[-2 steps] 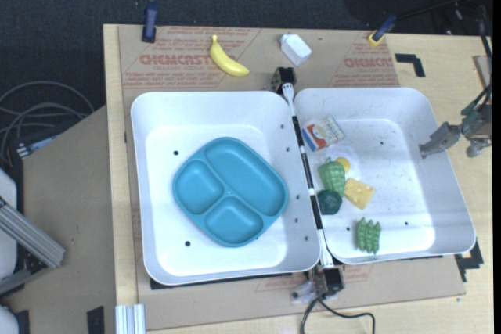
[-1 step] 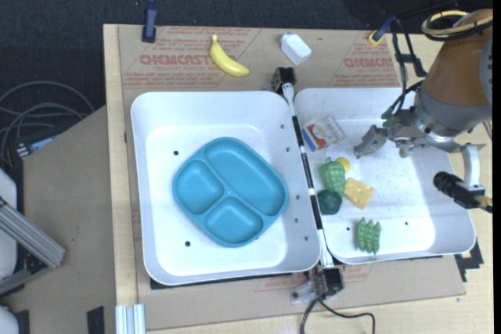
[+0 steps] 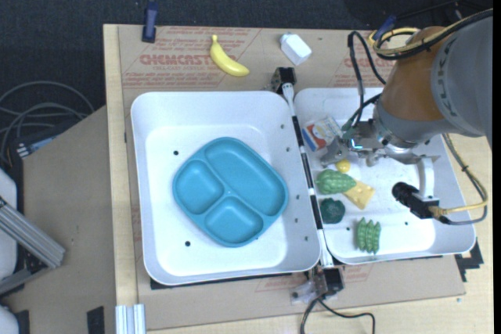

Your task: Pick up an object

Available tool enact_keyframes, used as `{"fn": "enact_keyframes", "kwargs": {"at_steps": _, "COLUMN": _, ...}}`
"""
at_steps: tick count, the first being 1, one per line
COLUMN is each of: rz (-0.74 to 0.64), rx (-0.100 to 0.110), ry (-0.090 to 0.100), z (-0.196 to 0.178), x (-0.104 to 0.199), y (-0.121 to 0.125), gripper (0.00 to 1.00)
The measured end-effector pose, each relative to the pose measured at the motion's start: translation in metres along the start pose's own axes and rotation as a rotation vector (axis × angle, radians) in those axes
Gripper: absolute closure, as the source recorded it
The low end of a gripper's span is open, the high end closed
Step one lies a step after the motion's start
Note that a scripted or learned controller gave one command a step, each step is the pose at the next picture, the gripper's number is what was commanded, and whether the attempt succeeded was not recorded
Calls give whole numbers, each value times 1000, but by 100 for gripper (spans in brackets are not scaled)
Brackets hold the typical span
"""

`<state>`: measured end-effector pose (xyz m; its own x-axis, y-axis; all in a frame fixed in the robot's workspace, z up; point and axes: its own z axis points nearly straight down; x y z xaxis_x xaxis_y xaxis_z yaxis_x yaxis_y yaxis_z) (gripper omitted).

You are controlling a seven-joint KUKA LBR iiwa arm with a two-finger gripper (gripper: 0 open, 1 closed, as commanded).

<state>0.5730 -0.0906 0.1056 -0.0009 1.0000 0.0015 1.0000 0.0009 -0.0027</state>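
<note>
1. In the right bin (image 3: 446, 242), the gripper (image 3: 350, 147) hangs low over the toys; whether it is spread or closed, I cannot tell, since the wrist and its cabling cover that part.
2. At about 6 o'clock from the gripper, just beside it, lies a small yellow piece (image 3: 343, 166), and just below that a light green lumpy toy (image 3: 335, 182) touching a yellow wedge (image 3: 360, 194) at its 3 o'clock. These look like the likeliest targets, being the nearest.
3. Farther toward 6 o'clock sit a dark green round toy (image 3: 333, 210) and a green ridged toy (image 3: 368, 235), well apart from the gripper.
4. At 9 o'clock across the divider, the left bin (image 3: 156, 117) holds a blue sectioned plate (image 3: 228, 190), probably too broad for a two-finger grasp.
5. At 11 o'clock, outside the bins, a banana (image 3: 228, 59) lies on the bench (image 3: 117, 168).
6. Nothing appears lifted, so the pick seems not yet made.
</note>
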Motion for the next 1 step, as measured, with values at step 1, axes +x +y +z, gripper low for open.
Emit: {"fn": "enact_keyframes", "kwargs": {"at_steps": 1, "rz": 2, "rx": 0, "ry": -1, "z": 22, "x": -3, "y": -94, "gripper": 0}}
